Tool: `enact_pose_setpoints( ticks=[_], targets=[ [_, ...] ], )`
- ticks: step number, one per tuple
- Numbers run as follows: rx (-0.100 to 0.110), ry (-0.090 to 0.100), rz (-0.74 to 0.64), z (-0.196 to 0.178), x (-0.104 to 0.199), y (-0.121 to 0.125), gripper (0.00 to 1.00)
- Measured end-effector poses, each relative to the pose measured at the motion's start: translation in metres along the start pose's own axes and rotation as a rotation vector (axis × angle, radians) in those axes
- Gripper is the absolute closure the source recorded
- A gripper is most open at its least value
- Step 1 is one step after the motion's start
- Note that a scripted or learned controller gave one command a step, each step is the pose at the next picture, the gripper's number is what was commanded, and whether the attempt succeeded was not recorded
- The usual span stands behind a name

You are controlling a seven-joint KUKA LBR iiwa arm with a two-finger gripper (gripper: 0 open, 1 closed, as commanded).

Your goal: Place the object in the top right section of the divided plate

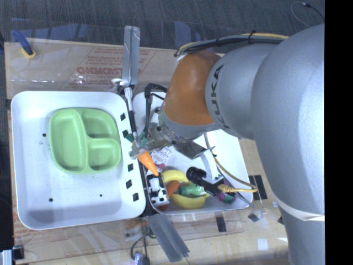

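Observation:
The green divided plate (85,139) lies in the left white bin (33,203), with nothing in its sections. My gripper (142,141) hangs low over the wall between the two bins, at the left edge of the right bin (242,164). An orange carrot-shaped piece (146,160) sits just below the gripper, touching or nearly touching it; I cannot tell whether it is held. The arm's orange band and grey body hide much of the right bin.
At the front of the right bin lies a heap: a yellow banana (188,201), a second yellow piece (174,176), a red piece (172,187), a green piece (191,190), a purple piece (226,197) and a small white-and-black item (155,187).

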State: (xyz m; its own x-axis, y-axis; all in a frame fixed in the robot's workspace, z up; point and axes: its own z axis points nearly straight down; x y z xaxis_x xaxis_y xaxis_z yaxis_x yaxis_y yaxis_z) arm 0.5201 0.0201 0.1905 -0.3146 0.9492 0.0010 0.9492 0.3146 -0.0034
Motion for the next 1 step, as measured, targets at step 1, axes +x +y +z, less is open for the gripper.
enact_pose_setpoints(
  ticks=[1],
  targets=[
    [0.000,0.000,0.000,-0.0001,-0.0003,0.0000,0.00]
  ],
)
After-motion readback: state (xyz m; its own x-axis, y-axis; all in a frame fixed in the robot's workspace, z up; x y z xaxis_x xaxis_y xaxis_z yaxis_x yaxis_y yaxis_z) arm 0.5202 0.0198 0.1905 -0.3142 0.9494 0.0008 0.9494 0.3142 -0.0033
